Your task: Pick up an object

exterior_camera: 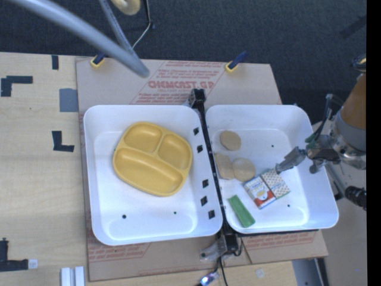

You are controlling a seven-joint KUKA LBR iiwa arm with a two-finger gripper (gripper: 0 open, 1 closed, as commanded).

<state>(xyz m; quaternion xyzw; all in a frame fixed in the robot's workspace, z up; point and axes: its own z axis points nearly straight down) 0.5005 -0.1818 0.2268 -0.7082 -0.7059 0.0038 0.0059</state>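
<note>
I see two white bins side by side on the desk point(36, 159), sitting on a cardboard sheet point(178, 85) with red print. Left bin point(98, 219) and right bin point(297, 121) meet at a black divider strip point(203, 154). Two clamps pin the sheet's far edge, a yellow clamp point(97, 60) on the left and a blue clamp point(237, 60) on the right. Black tape marks point(18, 84) sit on the desk's left part. Dark floor point(268, 22) lies beyond the desk
</note>
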